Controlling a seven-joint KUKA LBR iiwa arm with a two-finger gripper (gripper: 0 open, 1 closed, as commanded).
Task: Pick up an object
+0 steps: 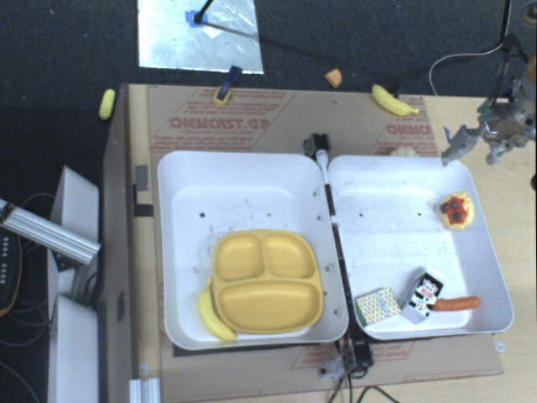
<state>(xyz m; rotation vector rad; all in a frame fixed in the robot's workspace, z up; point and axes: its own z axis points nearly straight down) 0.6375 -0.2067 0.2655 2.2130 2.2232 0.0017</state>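
**Operator:** I see the end effector [476,143] at the far right, over the far right corner of the right bin [394,183]. Its two fingers stand apart with nothing between them.

**Colleague:** What lies in that bin?

**Operator:** Near its right wall, toward the far side, I see a small yellow and red toy [457,211], well apart from the rest. At the near edge there is a greenish patterned packet [377,306], just beside it a small black and white box [424,296], and an orange sausage-shaped piece [454,304] that touches the box on its right.

**Colleague:** And the left bin?

**Operator:** The left bin [193,191] holds a yellow divided plate [266,280] in its near half, with a banana [213,316] tucked against the plate's near left edge.

**Colleague:** Anything outside the bins?

**Operator:** On the surface [277,120] beyond the bins I see a second banana [393,100] near the far right. A small orange piece [334,78] lies on the dark floor just past the far edge, and a small yellow piece [106,103] lies off the far left corner.
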